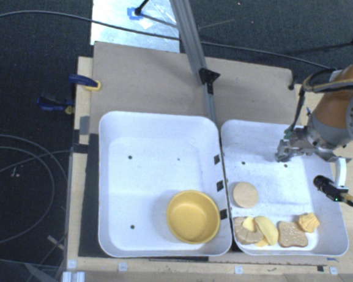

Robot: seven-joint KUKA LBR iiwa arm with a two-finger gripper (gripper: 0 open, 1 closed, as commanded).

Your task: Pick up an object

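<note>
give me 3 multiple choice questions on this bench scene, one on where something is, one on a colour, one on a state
1. Where is the bowl?
A. left bin
B. right bin
C. on the bench outside both bins

2. What colour is the bowl?
A. blue
B. yellow
C. red

3. How does the bowl stand?
A. upside down
B. on its side
C. upright, opening upward

Answers:
1. A, it sits at the left bin's near right corner.
2. B, rim and inside are yellow.
3. C, its hollow inside faces the camera.

The tool hangs over the far part of the right bin, apart from the food pieces along its near edge.
</note>
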